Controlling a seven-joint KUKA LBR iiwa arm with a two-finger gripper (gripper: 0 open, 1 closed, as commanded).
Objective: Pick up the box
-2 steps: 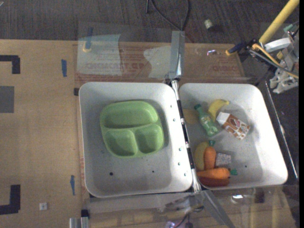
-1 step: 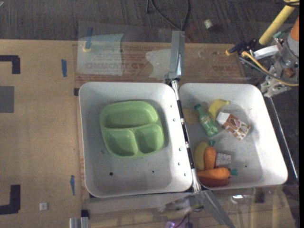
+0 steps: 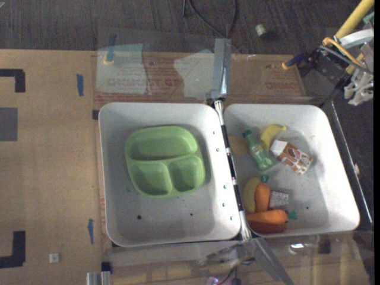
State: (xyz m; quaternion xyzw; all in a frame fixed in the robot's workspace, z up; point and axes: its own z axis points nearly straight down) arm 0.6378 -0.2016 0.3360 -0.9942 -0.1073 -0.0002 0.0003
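The pincer [image 3: 356, 82] sits at the top right corner of the view, outside the bins, among grey and white hardware with a yellow rod slanting above it; whether it is open or closed I cannot tell, and nothing can be seen gripped in it

The task's thing, a small orange-and-white printed carton box [image 3: 292, 157], lies well below the pincer and to its left, tilted on the floor of the right-hand white plastic bin [image 3: 339, 177]. Left of the box, just beside it, is a yellow banana-shaped toy [image 3: 272, 133], and further left a small green plastic bottle [image 3: 256, 150]. Lower still, well apart from the box, sits a cluster of orange carrot-like toys [image 3: 265, 209]

To do the approach well, the pincer should probably travel down and leftward to hang over the box's middle, then turn so it closes across the carton's narrow faces. Coming in from the bare side of the bin, away from the banana, would lessen the chance of nudging it. The green three-compartment plastic tray [image 3: 165, 160] in the far bin plays no part
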